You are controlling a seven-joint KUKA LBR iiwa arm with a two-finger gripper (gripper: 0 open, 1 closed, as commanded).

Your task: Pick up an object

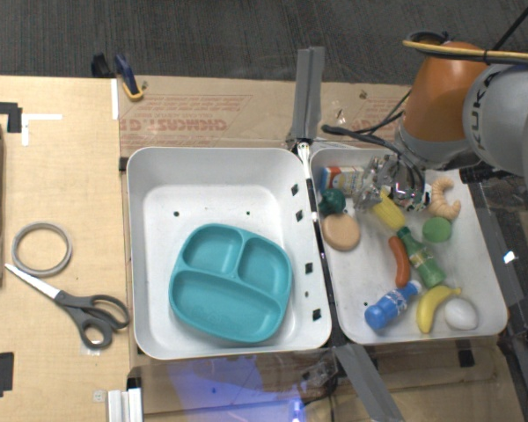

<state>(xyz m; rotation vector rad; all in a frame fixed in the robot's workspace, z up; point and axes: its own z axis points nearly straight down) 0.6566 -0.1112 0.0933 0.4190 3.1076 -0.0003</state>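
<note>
A grey arm (pixel 502 112) with an orange band reaches over the right bin (pixel 488 262) on the worktop (pixel 62 174), its gripper (pixel 389 187) low at the bin's far end; whether the fingers stand wide or narrow cannot be told, since wrist and cabling blur them. A yellow piece (pixel 389 211) lies just beneath them, the likeliest target, with a tan round object (pixel 341 232) and a green ball (pixel 437 229) to either side. A clean pick probably needs the fingers centred on one item, clear of its neighbours. The left bin (pixel 150 236) holds a teal divided plate (pixel 231 282). Items behind the gripper are hidden.
</note>
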